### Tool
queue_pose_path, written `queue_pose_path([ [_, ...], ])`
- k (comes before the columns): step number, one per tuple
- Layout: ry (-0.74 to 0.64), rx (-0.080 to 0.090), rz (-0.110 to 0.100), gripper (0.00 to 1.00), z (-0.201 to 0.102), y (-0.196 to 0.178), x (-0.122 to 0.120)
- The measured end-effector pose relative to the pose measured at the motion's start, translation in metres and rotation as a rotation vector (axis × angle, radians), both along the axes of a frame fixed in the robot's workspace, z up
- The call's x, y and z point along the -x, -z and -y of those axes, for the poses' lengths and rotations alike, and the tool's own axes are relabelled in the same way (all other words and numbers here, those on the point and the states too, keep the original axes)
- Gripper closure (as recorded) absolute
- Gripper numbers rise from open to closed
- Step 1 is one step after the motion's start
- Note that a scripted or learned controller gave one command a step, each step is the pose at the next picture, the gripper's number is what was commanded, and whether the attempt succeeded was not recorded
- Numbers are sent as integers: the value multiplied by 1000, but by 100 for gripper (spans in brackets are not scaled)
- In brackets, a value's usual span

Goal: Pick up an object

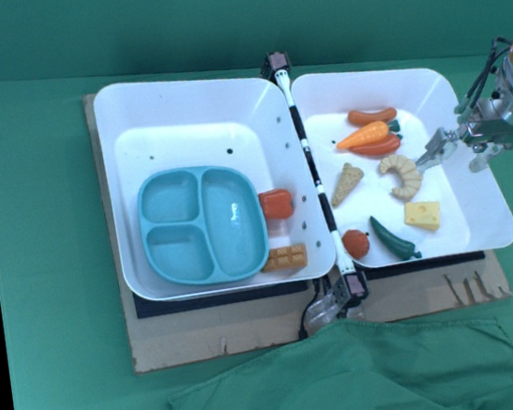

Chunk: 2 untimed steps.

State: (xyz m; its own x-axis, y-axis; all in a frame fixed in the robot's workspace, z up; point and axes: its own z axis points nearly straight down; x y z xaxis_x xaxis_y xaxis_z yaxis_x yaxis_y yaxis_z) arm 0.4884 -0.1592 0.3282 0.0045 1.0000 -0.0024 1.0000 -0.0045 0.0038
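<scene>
The right bin point(486, 224) holds several toy foods: a carrot point(367, 134), a sausage point(372, 116), a beige cone point(346, 183), a curled shrimp point(402, 175), a cheese wedge point(422, 215), a green pepper point(392, 238) and a red tomato point(356, 243). My gripper point(448, 163) hangs over the bin's right side, just right of the shrimp. Its fingers are open, one fingertip point(425, 159) close to the shrimp's right end, and nothing lies between them.
The left bin point(122, 123) holds a blue divided plate point(202, 224), an orange-red block point(276, 204) and a waffle piece point(285, 258) at its right side. A striped divider point(306, 154) runs between the bins. Green cloth lies in front of the bench.
</scene>
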Motion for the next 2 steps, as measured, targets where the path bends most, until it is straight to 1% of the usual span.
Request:
queue_pose_path([
  [1, 0, 0, 0, 0, 0, 0, 0],
  [2, -4, 4, 11, 0, 28, -50, -89],
])
